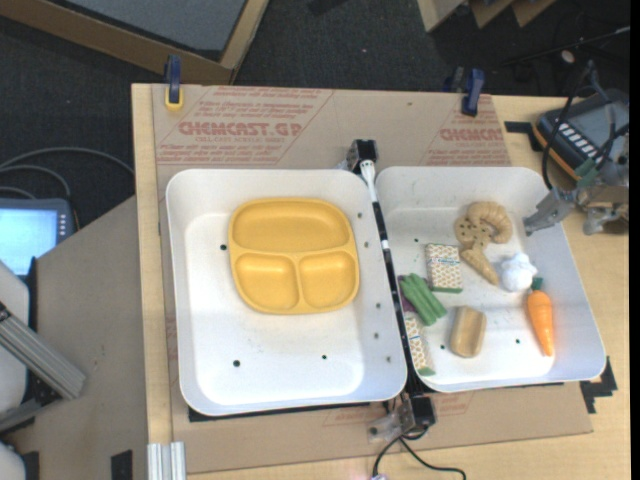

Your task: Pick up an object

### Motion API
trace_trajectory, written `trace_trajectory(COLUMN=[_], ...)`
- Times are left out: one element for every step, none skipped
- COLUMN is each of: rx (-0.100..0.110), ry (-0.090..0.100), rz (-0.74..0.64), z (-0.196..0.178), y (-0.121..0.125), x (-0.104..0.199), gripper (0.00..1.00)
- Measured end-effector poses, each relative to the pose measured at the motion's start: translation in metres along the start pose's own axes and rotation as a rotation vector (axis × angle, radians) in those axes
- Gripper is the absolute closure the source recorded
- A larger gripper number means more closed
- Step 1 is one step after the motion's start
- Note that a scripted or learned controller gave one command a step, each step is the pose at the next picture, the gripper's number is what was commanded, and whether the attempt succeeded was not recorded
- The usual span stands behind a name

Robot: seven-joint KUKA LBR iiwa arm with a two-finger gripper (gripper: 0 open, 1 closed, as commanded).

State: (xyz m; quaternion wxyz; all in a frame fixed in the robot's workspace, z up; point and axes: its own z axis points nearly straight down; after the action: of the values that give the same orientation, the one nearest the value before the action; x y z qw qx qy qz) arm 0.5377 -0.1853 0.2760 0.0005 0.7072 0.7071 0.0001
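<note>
My gripper point(572, 214) hangs over the right rim of the right bin point(580, 363), on the grey arm that comes in from the right edge. It is apart from every object. In that bin lie a tan knobbly pastry point(483, 223), a small white lump point(517, 273), an orange carrot point(541, 321), a tan bread roll point(466, 331), green bean pods point(422, 299) and a patterned wafer point(442, 265). A second wafer point(416, 349) lies along the bin's left wall. The pastry and the white lump are the objects closest to the gripper.
The left bin point(200, 368) holds a yellow three-compartment plate point(294, 253). A black cable and bracket point(366, 163) run along the seam between the bins. Blue clamps point(174, 80) point(470, 90) pin the cardboard sheet at the back.
</note>
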Motion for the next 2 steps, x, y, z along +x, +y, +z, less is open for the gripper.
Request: trace_trajectory(rx=[0.004, 0.002], ry=[0.009, 0.010], rz=[0.000, -0.005], z=[0.185, 0.191], y=[0.020, -0.017], x=[-0.036, -0.034], gripper=[0.00, 0.00])
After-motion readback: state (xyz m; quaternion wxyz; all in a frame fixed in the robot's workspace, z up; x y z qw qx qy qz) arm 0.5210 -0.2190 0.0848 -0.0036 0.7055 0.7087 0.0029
